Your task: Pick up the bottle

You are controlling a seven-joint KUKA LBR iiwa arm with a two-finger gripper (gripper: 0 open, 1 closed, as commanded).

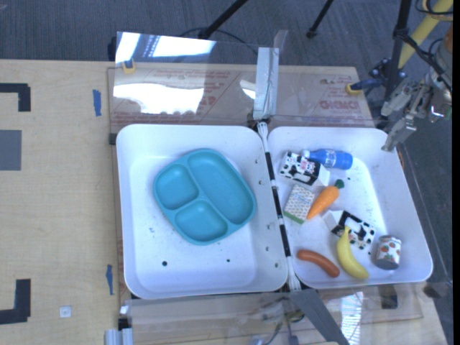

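The bottle (332, 159) is small, with a blue body, and lies on its side at the back of the right bin (402, 192). A black-and-white cow-patterned piece (298, 167) touches its left end. My gripper (399, 124) hangs above the bin's back right corner, to the right of the bottle and well apart from it. It holds nothing that I can see.
The right bin also holds a carrot (323, 200), a pale green packet (299, 202), a banana (350, 254), a sausage (318, 261), a second cow-patterned piece (354, 226) and a grey can (387, 252). A blue divided plate (205, 195) lies in the left bin (136, 192).
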